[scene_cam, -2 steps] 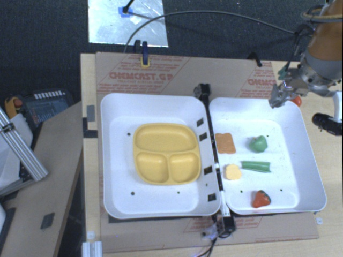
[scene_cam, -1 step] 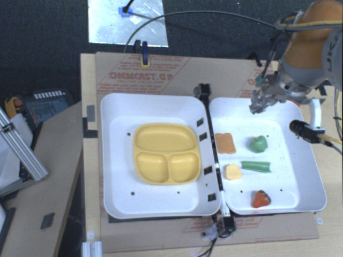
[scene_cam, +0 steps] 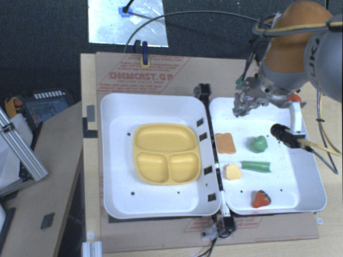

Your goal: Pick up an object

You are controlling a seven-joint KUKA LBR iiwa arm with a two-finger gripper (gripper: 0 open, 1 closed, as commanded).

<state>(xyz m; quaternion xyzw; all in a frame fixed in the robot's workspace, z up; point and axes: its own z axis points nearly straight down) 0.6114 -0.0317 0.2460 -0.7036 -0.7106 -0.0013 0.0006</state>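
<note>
The gripper (scene_cam: 242, 107) hangs over the right bin (scene_cam: 317, 195), beyond the tan slab (scene_cam: 225, 143) and slightly to its right, with nothing seen in its grasp; how wide it stands cannot be told. Right of the slab lies a round green lump (scene_cam: 258, 143). Just in front of the slab sits a yellow chunk (scene_cam: 232, 172), with a long green pod (scene_cam: 255, 166) beside that. Farther front and right is a red piece (scene_cam: 261, 198). Left of the slab, in the left bin (scene_cam: 115, 143), rests a yellow divided tray (scene_cam: 163, 153)

White bins (scene_cam: 120, 143), yellow tray (scene_cam: 163, 153) — tan slice (scene_cam: 225, 143), green pod (scene_cam: 255, 166), red fruit (scene_cam: 261, 198)
</note>
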